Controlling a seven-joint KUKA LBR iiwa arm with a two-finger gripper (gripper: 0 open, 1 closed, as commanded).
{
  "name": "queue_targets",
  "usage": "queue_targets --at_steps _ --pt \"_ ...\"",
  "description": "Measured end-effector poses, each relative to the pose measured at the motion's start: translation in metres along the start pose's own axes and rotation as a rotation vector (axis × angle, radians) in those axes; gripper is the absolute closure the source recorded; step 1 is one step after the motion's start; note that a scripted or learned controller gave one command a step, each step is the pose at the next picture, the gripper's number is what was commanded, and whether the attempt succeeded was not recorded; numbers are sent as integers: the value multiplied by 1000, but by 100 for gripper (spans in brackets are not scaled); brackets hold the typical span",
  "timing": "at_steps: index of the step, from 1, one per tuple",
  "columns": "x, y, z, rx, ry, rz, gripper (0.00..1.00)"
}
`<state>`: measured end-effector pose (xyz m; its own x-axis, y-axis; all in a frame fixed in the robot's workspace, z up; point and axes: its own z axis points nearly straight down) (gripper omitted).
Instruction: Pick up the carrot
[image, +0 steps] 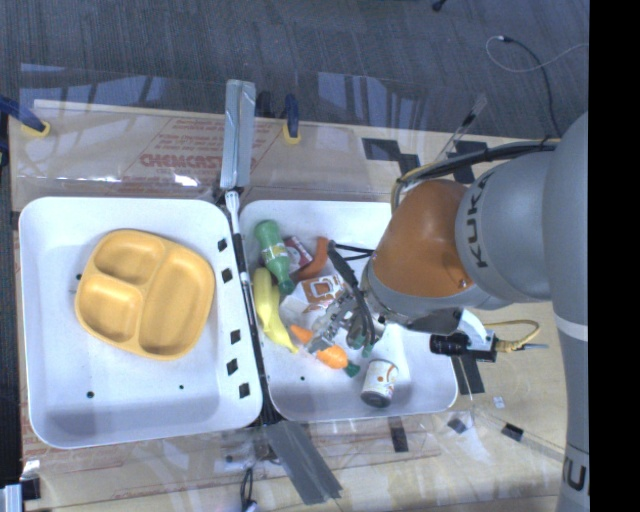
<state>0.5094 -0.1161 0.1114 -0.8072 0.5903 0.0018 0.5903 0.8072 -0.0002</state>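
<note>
The carrot (334, 356) is a small orange piece with a green end, lying in the right bin (425, 395) near its front middle. My gripper (345, 326) hangs low over the clutter just above and behind the carrot, close to it. The grey arm with its orange band (425, 240) covers the bin's right half. Whether the gripper touches the carrot is not clear from this angle.
Left of the carrot lie a yellow banana (268, 308) and a green bottle (272, 252). A white can (380, 381) rests at the front right. Snack packets (318, 290) sit under the gripper. The left bin (50, 400) holds a yellow divided plate (146, 293).
</note>
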Motion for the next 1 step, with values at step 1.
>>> queue_targets --at_steps 1 --pt "-53 84 -81 -1 -3 51 100"
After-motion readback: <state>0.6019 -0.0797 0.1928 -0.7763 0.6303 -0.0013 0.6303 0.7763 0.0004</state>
